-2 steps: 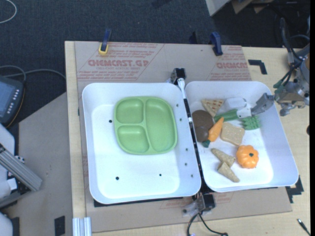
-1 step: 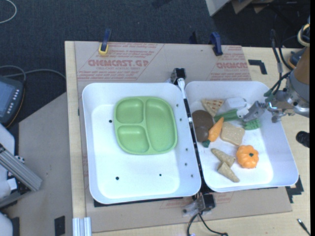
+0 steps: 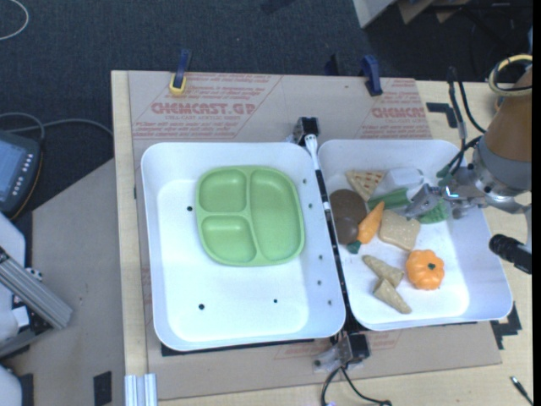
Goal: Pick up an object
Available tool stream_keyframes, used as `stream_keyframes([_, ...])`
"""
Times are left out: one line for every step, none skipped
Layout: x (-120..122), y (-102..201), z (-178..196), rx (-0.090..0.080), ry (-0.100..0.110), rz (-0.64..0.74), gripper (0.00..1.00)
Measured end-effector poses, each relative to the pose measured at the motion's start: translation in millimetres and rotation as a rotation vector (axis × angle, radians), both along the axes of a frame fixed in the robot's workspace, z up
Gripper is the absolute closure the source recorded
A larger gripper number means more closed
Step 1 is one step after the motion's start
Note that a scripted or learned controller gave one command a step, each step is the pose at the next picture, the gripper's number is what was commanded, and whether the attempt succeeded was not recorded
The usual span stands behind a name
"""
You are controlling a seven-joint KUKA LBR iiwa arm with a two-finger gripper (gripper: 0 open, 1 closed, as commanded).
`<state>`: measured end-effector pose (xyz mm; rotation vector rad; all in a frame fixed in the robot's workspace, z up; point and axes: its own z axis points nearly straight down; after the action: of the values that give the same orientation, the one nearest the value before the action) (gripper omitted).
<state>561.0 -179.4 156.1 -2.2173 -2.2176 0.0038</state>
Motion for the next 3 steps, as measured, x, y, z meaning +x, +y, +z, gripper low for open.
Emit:
stream_keyframes([2,3,-63,0.000,0.000,0.000,0.00])
stream_keyframes([3,3,-69,-0.001,-0.005,0.000,0.00])
stream_keyframes([5,3,-57,-0.003,-0.014,-0.001,1.00])
